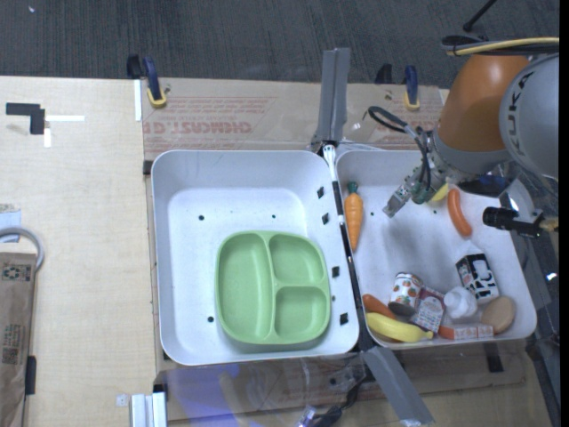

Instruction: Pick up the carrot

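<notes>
The carrot, orange with a green stem end, lies lengthwise against the left wall of the right bin, stem pointing to the back. My gripper hangs over the back middle of that bin, a short way to the right of the carrot and apart from it. The grey arm with its orange band reaches in from the upper right. Nothing shows held in the gripper.
A green divided plate sits in the left bin. The right bin also holds an orange-red sausage, a small can, a banana, a black-and-white carton and a tan round item. A grey divider stands between the bins.
</notes>
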